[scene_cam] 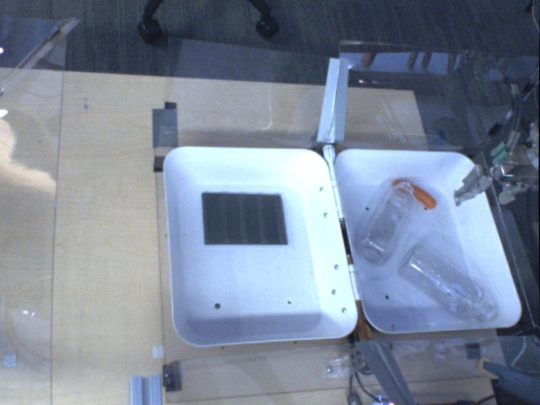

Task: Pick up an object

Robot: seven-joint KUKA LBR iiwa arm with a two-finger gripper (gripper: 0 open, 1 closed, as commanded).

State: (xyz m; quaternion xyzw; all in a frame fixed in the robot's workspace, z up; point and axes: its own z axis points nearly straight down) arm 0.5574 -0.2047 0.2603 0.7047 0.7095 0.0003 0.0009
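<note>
Wooden tabletop [101,251] under everything, carrying two shallow white bins side by side. Left bin [186,302]: bare white but for a dark ribbed rectangle [245,218] on its floor. Right bin [485,251]: holding the candidates for the pick. Nearest the left bin, a clear bottle [386,224] lying on its side, tilted, with an orange cap [424,197] at the end away from the left bin. Beyond it, further from the left bin and toward the near rim, a second clear container [445,287], also lying flat and slanted, close to the bottle but whether touching, hard to say. Arm at the right bin's far side, well away from the left bin, with the pincer [472,188] over that bin's outer rim, just beside the orange cap. Open or clenched: cannot tell, too small and blurred. Nothing seen in its hold. Judged stage: approach, pick not yet made. Next move likely calling for travel inward over the bin toward the left bin, lining up across the bottle's narrow width, then descent. Risk, as a guess: smooth clear plastic rolling or slipping out on closing.
</note>
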